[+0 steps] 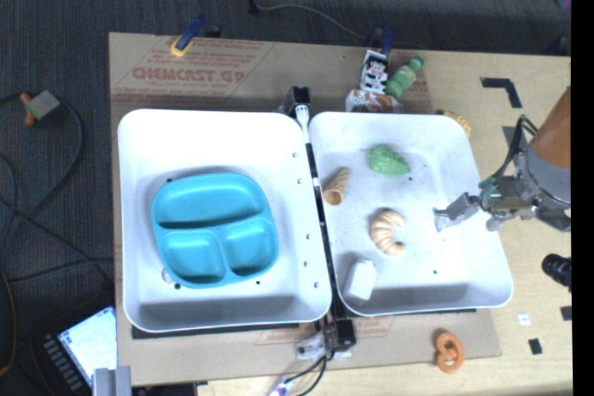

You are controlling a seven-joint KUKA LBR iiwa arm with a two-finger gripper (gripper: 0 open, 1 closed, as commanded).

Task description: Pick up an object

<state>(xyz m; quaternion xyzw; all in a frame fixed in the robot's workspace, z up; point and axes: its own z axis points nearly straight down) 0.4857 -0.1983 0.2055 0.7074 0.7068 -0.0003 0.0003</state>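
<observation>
The table (pixel 186 74) carries 2 white bins. The left bin (pixel 139 144) holds a blue divided tray (pixel 215 227). The right bin (pixel 464 153) holds 4 small things: a green leafy piece (pixel 388 160) far, a croissant (pixel 388 231) in the middle, a cone (pixel 334 185) by the left wall, a white block (pixel 360 277) near. The hand (pixel 453 212) hangs over this bin's right side, pinching nothing; whether it is spread I cannot tell. The tan, ridged croissant looks light, stiff plastic, probably best gripped across its narrow middle.
</observation>
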